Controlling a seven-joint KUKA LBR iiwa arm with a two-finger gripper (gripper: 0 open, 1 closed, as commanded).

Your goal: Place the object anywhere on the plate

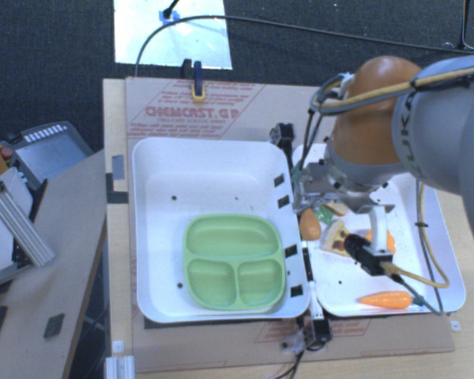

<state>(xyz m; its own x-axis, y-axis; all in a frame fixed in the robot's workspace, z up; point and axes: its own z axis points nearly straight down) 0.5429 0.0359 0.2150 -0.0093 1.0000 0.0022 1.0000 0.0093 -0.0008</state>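
The likeliest object, a small brown rounded food toy (pixel 310 226), lies in the right bin (pixel 434 290) against its left wall, beside a pizza slice (pixel 335 237). It looks light, rigid, smooth; grasp across its middle. The gripper (pixel 332 200) hovers above; whether it is open I cannot tell. The green plate (pixel 234 260) sits in the left bin (pixel 213 164).

The plate (pixel 235 261) is set in the left bin (pixel 166 212) (toward its front). Right of the plate, in the right bin (pixel 442 283), a carrot (pixel 385 298) is laid near the front edge.
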